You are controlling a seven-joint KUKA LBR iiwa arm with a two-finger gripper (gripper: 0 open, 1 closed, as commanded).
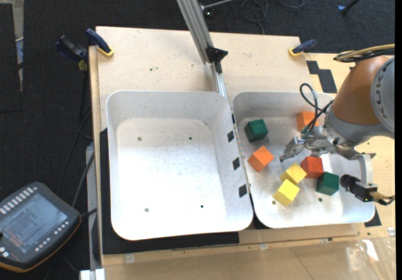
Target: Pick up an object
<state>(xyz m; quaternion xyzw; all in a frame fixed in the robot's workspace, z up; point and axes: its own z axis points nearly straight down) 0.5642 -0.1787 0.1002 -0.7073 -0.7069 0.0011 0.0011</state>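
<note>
The blocks all lie in the right bin (352, 215). A green block (256, 129) sits toward the bin's upper left, near the divide between the bins. Below it, an orange block (261, 158) rests tilted, close to the left wall. Two yellow blocks occupy the lower middle: one (294, 174) higher, the other (286, 193) just below it and nearly touching. A red block (312, 165) sits to their right, with a second green block (328, 183) just beside it on the lower right. Another orange block (306, 119) shows partly behind the wrist and cable, toward the bin's upper right.

The gripper (295, 149) hangs low over the middle of the right bin, between the tilted orange block and the red one, close above the upper yellow block. Whether the claw is released or clenched I cannot tell from here; no block is seen within it.

Open room: a bare strip of floor runs along the right bin's front rim, below the lower yellow block. The left bin (119, 103) offers a broad white floor. The arm (367, 100) covers the right bin's far right edge. The bench (157, 53) is bare board behind both bins, with clamps at its rear corners.
</note>
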